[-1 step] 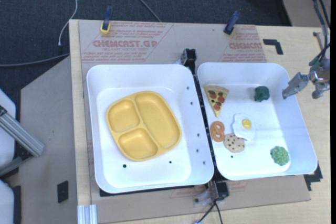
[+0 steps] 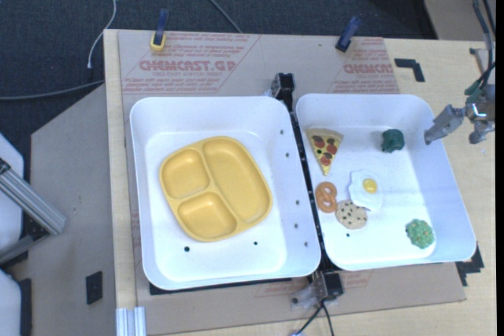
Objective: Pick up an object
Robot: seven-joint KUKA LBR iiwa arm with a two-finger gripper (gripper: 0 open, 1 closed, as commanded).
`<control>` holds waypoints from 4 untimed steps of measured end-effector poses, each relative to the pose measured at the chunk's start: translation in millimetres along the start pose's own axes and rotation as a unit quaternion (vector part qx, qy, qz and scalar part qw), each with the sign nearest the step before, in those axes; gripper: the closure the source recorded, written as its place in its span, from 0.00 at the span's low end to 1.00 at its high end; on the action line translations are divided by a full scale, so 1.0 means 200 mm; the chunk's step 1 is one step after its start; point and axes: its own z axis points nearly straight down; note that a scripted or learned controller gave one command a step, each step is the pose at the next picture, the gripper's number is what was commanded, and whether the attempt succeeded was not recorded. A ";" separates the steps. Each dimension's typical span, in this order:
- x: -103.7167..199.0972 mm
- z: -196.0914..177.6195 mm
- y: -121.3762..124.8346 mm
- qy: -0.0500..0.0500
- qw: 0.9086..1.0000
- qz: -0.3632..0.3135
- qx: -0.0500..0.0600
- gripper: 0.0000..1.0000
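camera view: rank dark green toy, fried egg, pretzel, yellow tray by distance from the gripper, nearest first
1. Dark green toy, upper right of the right bin, closest to the gripper.
2. Fried egg, mid-bin.
3. Pretzel, by that bin's left wall.
4. Yellow tray, in the left bin.

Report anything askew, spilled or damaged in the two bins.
Nothing stands out. The yellow tray lies flat in the left bin, a little turned. The toy foods lie apart in the right bin, except the cookie touching the fried egg.

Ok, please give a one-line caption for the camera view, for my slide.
Yellow divided plate in left bin; toy foods in right bin; hand at right edge.
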 end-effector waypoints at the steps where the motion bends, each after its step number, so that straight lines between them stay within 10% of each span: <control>1: -0.02 0.23 0.03 0.001 1.000 0.000 0.002 0.00; 3: -0.02 0.80 0.03 0.001 1.000 0.000 0.003 0.00; 4: -0.02 0.72 0.04 0.000 1.000 0.000 -0.001 1.00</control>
